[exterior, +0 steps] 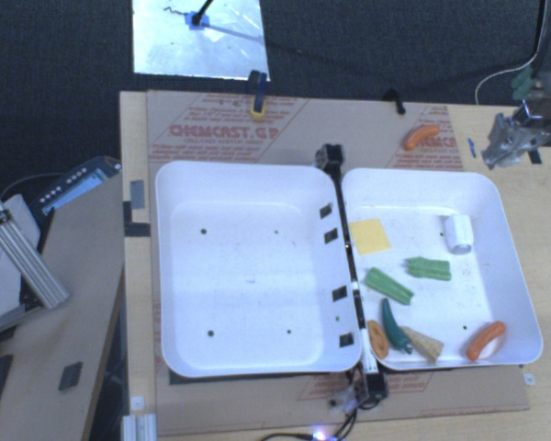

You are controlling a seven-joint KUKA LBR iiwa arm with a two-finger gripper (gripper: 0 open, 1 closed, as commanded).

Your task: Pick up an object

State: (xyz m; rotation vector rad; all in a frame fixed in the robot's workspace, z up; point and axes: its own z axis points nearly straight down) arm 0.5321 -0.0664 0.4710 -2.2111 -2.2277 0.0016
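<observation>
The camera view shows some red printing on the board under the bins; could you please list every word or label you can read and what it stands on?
"CHEMCAST G P": red print on the brown board, behind the left bin.
The same red print on the board behind the right bin, near the orange sausage: too faint and cut off to read.
Red print on the board's front edge below the bins: too blurred to read.

Two shallow white plastic bins stand side by side, the left bin [248,265] and the right bin [496,246]. The right one holds seven things: one yellow flat square [370,236], one white cylinder [457,232], two green ridged pieces [428,268] [388,286], one dark teal curved piece [394,328], one tan cone [424,343] and one orange sausage shape [485,340]. One more orange sausage shape [421,137] lies on the counter [349,127].
</observation>
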